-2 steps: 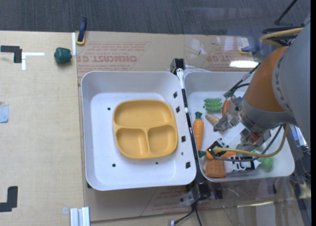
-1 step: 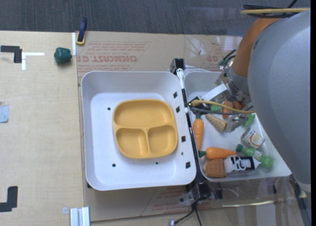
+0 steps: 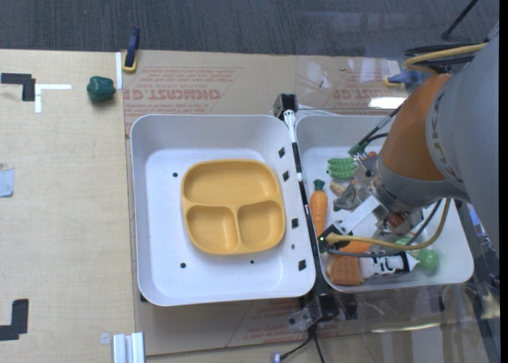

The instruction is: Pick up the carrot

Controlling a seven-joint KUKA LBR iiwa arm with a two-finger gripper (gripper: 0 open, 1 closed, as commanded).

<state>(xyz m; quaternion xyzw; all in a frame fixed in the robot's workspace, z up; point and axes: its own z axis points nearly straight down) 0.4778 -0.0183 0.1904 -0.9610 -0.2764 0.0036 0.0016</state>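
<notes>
The right white bin (image 3: 456,270) is pretty crowded. The grey arm with its orange band (image 3: 413,135) comes in from the right and covers most of that bin, and the gripper (image 3: 367,195) sits low among the toys, just right of the carrot. Honestly can't tell what state the gripper is in, too much cable and clutter around it.

Around it: a green bumpy toy vegetable (image 3: 342,167) toward the far side, a small green rounded toy (image 3: 427,259) at the near right, an orange waffle-textured toy (image 3: 345,271) at the near left corner, and a yellow cable (image 3: 373,240) looping across the near part of the bin.

The left white bin (image 3: 151,218) holds a yellow three-compartment plastic plate (image 3: 233,205). Well off to the far left on the bench is a dark green lumpy toy (image 3: 101,89).

The cardboard sheet (image 3: 182,83) under the bins has red printing, upside down and mirrored, so not legible to me.

The small orange toy carrot with a green top (image 3: 318,206) lies against the left wall of the right bin, green end pointing far, not gripped.
</notes>
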